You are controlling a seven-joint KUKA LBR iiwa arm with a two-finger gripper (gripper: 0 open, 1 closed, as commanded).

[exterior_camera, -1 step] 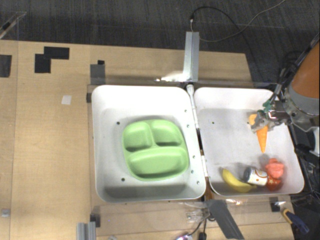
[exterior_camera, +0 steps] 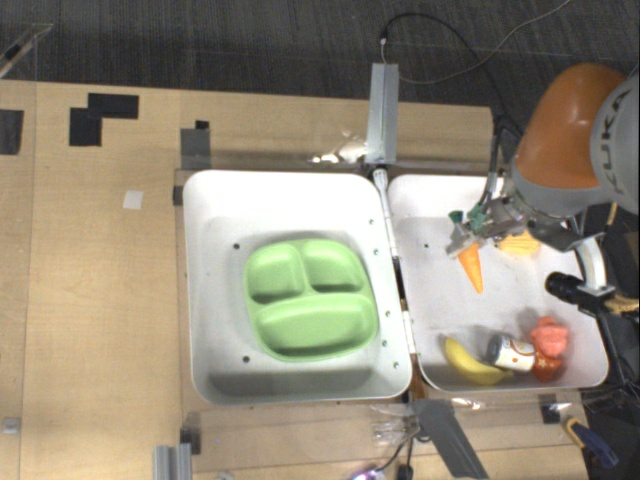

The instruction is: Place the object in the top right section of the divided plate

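Observation:
A green divided plate (exterior_camera: 310,303) lies in the middle of the left bin (exterior_camera: 215,268), with two small sections at its far side and one large section at the near side. Its top right section (exterior_camera: 335,266) has nothing in it. An orange carrot (exterior_camera: 473,270) lies in the right bin (exterior_camera: 430,298), pointing toward the near edge. My gripper (exterior_camera: 468,232) is right at the carrot's thick upper end, with the arm's orange band (exterior_camera: 565,138) above it.
A yellow wedge (exterior_camera: 520,245) sits just right of the gripper. Along the near edge of the right bin lie a banana (exterior_camera: 470,361), a small can (exterior_camera: 508,351) and a pink-red toy (exterior_camera: 548,343). A raised divider (exterior_camera: 392,268) separates the bins.

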